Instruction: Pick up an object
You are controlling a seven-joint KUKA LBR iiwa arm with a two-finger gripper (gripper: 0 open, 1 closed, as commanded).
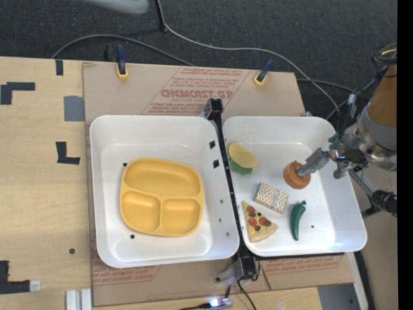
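Observation:
The right bin holds several toy foods. An orange round piece lies right of centre. A yellow-and-green wedge sits near the bin's left wall. Below them are a speckled white square, a pizza slice and a green chilli pepper. My gripper reaches in from the right, its grey tip just over the upper right edge of the orange piece. Nothing shows as lifted; all the pieces rest on the bin floor.
The left bin holds a yellow divided plate. A black divider clip sits where the two bins meet. Both bins rest on a cardboard sheet held by two yellow clamps. Cables run across the dark floor behind.

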